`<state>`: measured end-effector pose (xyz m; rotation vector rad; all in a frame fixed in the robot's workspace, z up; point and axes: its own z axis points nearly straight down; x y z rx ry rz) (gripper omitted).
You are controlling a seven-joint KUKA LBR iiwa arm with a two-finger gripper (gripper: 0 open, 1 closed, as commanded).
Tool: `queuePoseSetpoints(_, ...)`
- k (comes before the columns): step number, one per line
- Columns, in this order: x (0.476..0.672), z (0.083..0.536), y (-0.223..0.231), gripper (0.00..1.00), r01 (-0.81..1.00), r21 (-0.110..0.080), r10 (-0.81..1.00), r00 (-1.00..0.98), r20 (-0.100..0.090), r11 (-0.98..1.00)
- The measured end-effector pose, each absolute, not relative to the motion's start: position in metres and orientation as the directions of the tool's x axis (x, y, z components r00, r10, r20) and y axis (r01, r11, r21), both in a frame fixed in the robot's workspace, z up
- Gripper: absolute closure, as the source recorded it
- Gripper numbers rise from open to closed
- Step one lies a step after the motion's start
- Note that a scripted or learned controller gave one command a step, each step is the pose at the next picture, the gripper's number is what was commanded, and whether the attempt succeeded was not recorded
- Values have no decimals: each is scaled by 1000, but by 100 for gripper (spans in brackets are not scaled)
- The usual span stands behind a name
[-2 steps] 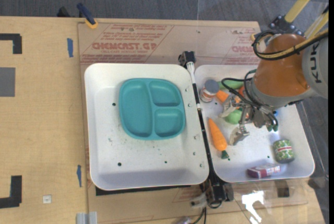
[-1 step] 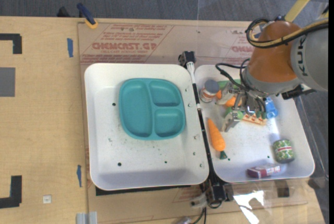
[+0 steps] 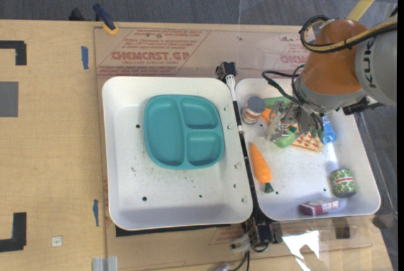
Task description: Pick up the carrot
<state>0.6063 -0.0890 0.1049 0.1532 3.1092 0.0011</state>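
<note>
Gripper [image 3: 287, 126]: hangs low over the upper middle of the right bin [image 3: 363, 156], among a clutter of small toys; whether it is wide or narrow I cannot tell, the metal parts blur into the items beneath. I see nothing clearly held.

Items directly under and beside the gripper: green piece [image 3: 285, 139], orange wedge [image 3: 308, 144], blue object [image 3: 327, 131] on its far side, small tin [image 3: 254, 108] on its near-left.

Carrot [image 3: 260, 165]: lies below and to the left of the gripper, apart from it, close along the bin's left wall, leaf tip pointing away from the gripper.

Step in hand, as I judge it: approach. I would lift clear of the clutter first, travel toward the carrot's thick middle, turn the gripper across its long axis, and descend straight, minding the wall.

Left bin [image 3: 120, 156]: further out, carries a teal tray [image 3: 183, 131].
</note>
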Motion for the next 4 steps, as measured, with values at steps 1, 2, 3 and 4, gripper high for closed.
queuePoseSetpoints(1,606,104,-89,0,98,2,98,-995,-26,995)
queuePoseSetpoints(2,609,116,-88,100,96,3,96,-995,-37,995)
queuePoseSetpoints(3,608,115,-88,0,96,3,96,-995,-35,995)
queuePoseSetpoints(4,574,91,-96,0,141,4,141,-990,-16,990)
